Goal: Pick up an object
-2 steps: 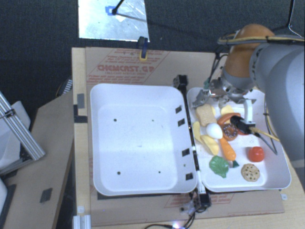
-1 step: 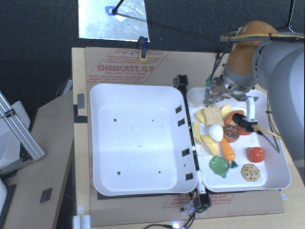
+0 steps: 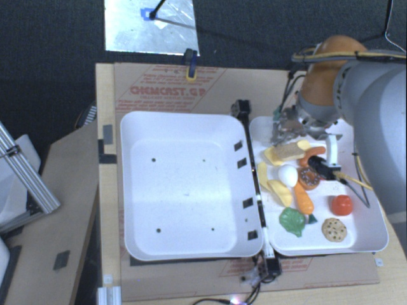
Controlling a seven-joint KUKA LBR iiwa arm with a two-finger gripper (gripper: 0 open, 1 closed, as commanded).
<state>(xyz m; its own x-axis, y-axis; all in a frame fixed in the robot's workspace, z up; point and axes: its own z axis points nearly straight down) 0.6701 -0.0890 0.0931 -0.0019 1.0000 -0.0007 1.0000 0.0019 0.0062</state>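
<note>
The right bin [image 3: 365, 234] holds several toy foods: a tan bread slice [image 3: 286, 151], a white egg [image 3: 288, 175], two yellow pieces [image 3: 278, 192], an orange carrot [image 3: 304, 200], a chocolate donut [image 3: 310, 178], a red tomato [image 3: 342, 204], a green leafy piece [image 3: 292, 221] and a cookie [image 3: 334, 229]. My gripper [image 3: 284, 134] is lowered into the back left part of this bin, just above the bread slice's far edge. I see nothing held in it. The wrist hides the bin's back right corner.
The left bin [image 3: 184, 189] sits beside the right one, with black clips [image 3: 245, 164] along their shared edge. Both rest on a cardboard sheet [image 3: 168, 88]. A shiny foil square [image 3: 149, 14] lies beyond the bench.
</note>
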